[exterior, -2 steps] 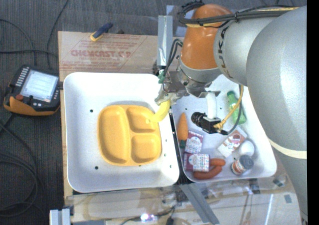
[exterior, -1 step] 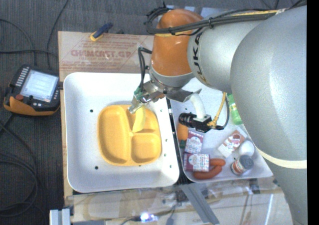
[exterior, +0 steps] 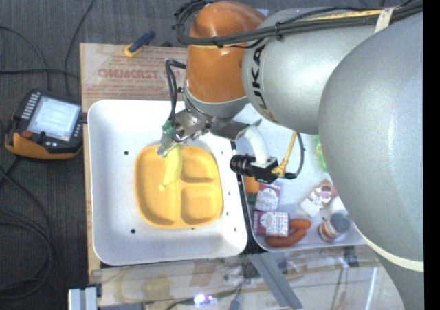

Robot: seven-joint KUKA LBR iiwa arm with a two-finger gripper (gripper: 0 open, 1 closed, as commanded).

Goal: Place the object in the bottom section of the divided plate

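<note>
The gripper [exterior: 169, 142] hung over the divided plate [exterior: 180, 214] in the left bin [exterior: 110, 164], a banana [exterior: 171, 170] just below — finger state indeterminable, grip unconfirmed.

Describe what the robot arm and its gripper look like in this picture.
The arm is bulky, rounded and light grey, with a glossy orange band above the wrist and part of dark lettering on the grey shell beside it. Black cables run along its top and loop near the orange section. The gripper is small and metallic, silver-grey with a greenish fleck.
</note>
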